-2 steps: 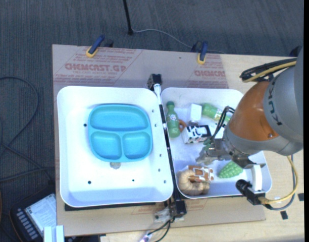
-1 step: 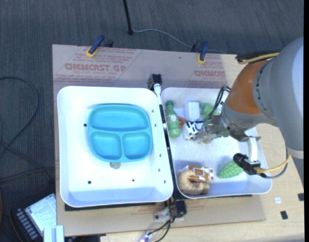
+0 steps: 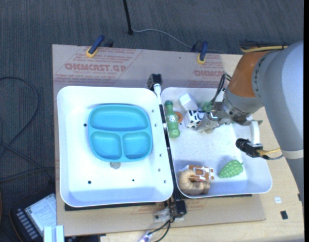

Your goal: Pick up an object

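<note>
My gripper (image 3: 209, 121) is low in the back half of the right bin (image 3: 255, 185), under the orange wrist band. Just left of it lies a small black-and-white toy (image 3: 195, 117), close to or touching the gripper. A white block (image 3: 185, 101) lies behind that toy. A green bottle (image 3: 171, 120) rests along the bin's left wall, with a small orange piece (image 3: 179, 116) beside it. At the front of the bin are a brown doughnut (image 3: 193, 183), an orange-and-white packet (image 3: 201, 173) on it, and a green bumpy fruit (image 3: 230, 169).
The left bin (image 3: 73, 185) holds a blue divided tray (image 3: 120, 132) and a small grey bit (image 3: 115, 165) at the tray's front edge. A black-and-white object (image 3: 155, 81) sits at the back where the bins meet. Blue-and-yellow clamps (image 3: 96, 45) pin the cardboard.
</note>
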You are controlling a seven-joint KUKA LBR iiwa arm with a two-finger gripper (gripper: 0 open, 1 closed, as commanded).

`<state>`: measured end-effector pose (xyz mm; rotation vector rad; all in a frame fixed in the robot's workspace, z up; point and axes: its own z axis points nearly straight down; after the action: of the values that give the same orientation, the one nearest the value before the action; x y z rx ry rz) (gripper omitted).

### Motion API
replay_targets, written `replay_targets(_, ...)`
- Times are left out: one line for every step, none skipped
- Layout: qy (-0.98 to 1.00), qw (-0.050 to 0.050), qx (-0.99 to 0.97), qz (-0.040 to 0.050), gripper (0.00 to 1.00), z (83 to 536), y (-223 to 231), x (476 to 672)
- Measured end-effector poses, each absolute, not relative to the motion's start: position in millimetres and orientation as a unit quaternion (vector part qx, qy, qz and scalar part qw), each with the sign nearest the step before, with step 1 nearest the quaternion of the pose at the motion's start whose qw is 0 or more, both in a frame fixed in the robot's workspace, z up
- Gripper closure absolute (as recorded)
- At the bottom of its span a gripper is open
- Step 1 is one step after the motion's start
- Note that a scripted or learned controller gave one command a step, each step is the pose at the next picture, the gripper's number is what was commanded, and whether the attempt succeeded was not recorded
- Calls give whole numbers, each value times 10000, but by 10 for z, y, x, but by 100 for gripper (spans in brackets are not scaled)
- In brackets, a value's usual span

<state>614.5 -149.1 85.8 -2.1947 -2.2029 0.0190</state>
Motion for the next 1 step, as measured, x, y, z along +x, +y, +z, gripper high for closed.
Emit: replay_targets(-7075,-24,-7067,-4,100,1985,-1415,6654)
